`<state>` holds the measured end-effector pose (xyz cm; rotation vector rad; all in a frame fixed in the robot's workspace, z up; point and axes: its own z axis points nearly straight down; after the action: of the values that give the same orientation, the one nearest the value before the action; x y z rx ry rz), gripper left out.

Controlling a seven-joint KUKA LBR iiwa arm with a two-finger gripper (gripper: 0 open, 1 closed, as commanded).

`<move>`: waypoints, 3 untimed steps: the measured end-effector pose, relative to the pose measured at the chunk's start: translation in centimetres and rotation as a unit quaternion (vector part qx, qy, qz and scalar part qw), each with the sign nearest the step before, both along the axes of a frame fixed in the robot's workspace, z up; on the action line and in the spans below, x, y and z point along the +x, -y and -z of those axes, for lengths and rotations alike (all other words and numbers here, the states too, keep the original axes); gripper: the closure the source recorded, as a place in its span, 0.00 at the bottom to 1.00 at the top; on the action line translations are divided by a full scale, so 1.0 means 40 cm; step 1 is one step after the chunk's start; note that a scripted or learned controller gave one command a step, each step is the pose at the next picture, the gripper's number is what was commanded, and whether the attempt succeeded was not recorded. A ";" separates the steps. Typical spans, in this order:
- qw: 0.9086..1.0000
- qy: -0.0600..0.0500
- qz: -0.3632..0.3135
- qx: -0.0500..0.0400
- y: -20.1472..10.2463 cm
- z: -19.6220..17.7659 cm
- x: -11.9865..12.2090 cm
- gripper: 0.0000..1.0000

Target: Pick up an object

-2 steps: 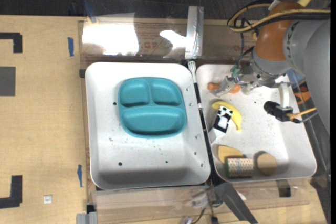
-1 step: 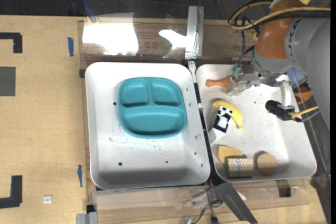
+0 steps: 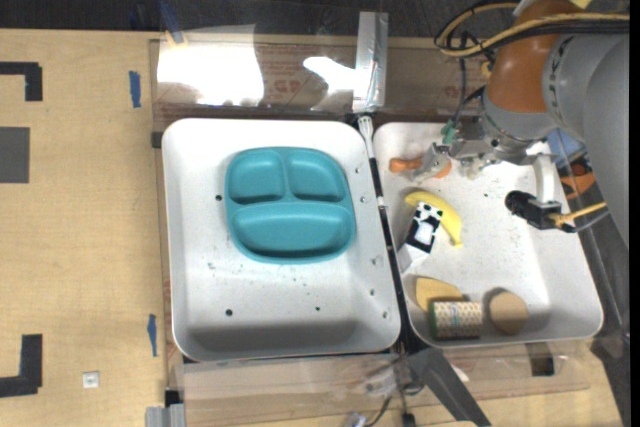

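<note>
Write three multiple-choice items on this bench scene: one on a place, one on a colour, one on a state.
1. Where does the banana lie?
A. Right bin
B. Left bin
C. On the bench outside the bins

2. What colour is the divided tray in the left bin?
A. Red
B. Teal
C. Yellow

3. How does the divided tray lie?
A. Flipped, underside up
B. Propped on edge against the bin wall
C. Flat, compartments facing up

Answers:
1 A: the banana rests on the floor of the right bin, near its left wall.
2 B: its whole surface is teal.
3 C: its three hollows face the camera.
</note>
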<state>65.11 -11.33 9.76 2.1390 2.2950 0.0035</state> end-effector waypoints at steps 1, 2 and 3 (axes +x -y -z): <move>1.000 -0.005 0.007 0.000 -0.030 0.031 0.036 0.00; 1.000 -0.009 0.007 -0.002 -0.023 0.006 0.031 1.00; 1.000 0.000 -0.004 0.000 -0.175 -0.226 0.042 1.00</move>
<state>66.79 -4.33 18.81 2.1308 2.3032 0.0038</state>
